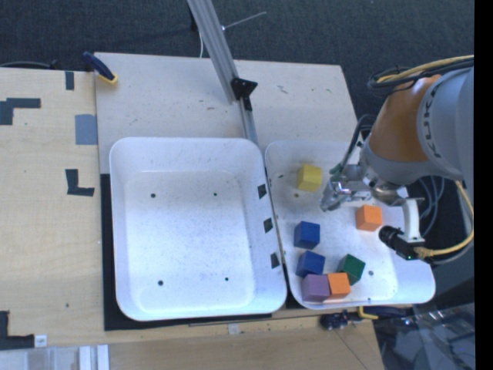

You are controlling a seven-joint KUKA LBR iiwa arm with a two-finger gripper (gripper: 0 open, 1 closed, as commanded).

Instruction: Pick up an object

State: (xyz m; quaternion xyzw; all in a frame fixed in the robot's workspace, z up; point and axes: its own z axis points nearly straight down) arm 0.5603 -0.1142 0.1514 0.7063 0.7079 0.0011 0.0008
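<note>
The right bin [400,284] holds several small blocks. A yellow block [310,178] lies near its far left. An orange block [369,217] sits mid-right. Two blue blocks [307,234] [311,263] lie near the left wall, one behind the other. At the front sit a purple block [315,287], a small orange block [339,284] and a green block [352,268]. My gripper [333,197] hangs over the bin floor between the yellow block and the larger orange block, just right of the yellow one. I see nothing between its fingers.
The left bin [123,206] lies beside the right one. A grey metal pole [219,48] slants in from the top to the gap between the bins. Yellow and black cables [443,245] hang off the arm on the right.
</note>
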